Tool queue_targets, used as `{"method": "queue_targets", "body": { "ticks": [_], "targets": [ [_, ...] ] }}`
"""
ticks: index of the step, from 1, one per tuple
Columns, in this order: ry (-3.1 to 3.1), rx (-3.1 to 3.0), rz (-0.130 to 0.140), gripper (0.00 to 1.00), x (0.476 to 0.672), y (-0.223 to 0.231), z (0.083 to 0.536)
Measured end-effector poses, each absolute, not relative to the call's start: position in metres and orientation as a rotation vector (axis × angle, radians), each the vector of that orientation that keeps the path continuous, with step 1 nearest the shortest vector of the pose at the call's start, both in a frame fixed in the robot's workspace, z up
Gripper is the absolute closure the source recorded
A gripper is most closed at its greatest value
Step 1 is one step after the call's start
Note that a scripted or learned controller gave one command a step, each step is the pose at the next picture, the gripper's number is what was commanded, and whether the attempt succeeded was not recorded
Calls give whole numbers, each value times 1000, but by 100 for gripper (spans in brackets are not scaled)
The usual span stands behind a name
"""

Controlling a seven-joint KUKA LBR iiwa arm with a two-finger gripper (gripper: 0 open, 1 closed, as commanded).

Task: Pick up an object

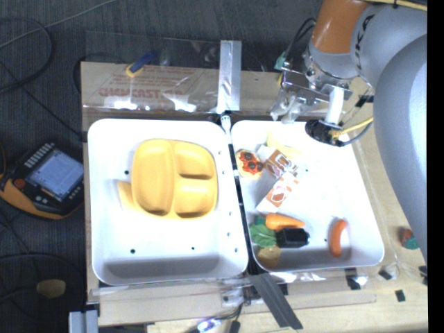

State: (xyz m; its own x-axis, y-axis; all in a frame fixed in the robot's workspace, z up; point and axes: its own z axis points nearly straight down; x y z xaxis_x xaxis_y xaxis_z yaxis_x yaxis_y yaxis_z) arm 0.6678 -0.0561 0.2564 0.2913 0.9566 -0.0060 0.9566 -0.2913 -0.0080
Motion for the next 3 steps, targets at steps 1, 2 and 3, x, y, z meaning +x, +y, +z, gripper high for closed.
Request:
{"method": "queue_targets", "body": {
  "ticks": [1, 2, 3],
  "targets": [
    [-1735, -2614, 18, 100, 667, -74, 225],
    [-1580, -2709, 16, 100, 634, -68, 243],
    [-954, -2987, 19, 100, 603, -103, 176]
  ]
}}
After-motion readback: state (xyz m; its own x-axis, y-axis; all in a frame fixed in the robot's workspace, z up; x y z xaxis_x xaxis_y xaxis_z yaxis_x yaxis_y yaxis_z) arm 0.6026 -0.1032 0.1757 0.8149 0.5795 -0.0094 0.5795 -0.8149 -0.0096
